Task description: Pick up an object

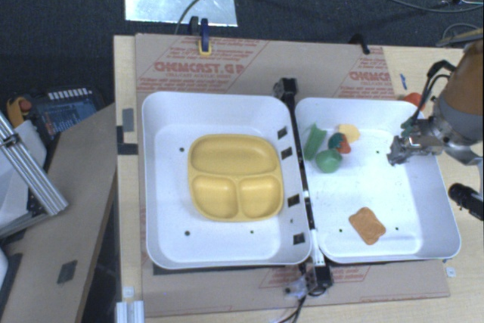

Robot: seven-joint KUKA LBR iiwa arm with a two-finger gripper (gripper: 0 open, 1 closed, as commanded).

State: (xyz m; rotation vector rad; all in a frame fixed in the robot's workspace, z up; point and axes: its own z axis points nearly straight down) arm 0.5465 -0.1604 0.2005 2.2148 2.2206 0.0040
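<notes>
Tan toast (367, 225) lies lower right of frame, looks light, stiff, flat; I'd pinch across edges. Gripper (398, 150) hovers right of frame, jaw state I cannot tell.

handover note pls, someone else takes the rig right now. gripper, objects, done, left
Gripper: over the right bin's right side, nothing visible between its fingers; open or shut unclear.
Objects: green pieces, a yellow piece and a small orange-red one clustered at the right bin's upper left; tan toast-like piece alone near its front. Yellow divided tray in the left bin.
Done: no pick yet.
Left: grasp and lift one object.
</notes>
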